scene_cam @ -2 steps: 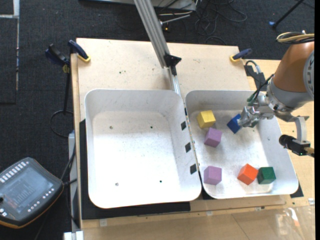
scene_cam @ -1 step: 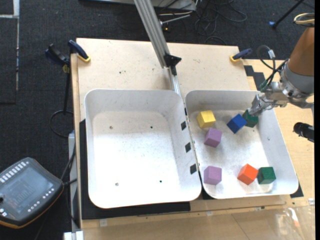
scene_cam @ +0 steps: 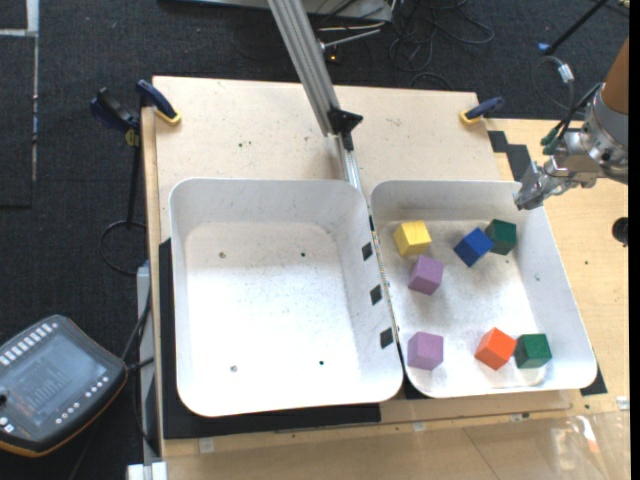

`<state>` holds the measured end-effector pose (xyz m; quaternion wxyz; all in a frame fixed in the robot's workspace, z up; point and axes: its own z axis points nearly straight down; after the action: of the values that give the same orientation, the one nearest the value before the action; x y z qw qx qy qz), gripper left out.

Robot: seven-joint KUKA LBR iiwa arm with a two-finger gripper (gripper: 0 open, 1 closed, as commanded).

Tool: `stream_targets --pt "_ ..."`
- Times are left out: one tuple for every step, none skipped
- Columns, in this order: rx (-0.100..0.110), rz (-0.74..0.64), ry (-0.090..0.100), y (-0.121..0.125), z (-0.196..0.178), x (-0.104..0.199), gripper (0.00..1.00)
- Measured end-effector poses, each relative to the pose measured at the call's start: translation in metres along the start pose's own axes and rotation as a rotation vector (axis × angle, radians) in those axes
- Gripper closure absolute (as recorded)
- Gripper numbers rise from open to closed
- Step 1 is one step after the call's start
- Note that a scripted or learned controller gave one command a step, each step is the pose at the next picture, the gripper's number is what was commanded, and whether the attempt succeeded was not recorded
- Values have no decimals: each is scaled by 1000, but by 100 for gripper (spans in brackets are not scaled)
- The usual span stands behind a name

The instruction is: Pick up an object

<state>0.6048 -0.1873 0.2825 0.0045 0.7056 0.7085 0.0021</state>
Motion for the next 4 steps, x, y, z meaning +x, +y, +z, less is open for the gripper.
stream_targets --pt "5 1 2 1 -18 0 100" --pt "11 -4 5 -4 -3 60 100" --pt "10 -4 4 -7 -1 110 100" --pt "13 -4 5 -26 18 161 100"
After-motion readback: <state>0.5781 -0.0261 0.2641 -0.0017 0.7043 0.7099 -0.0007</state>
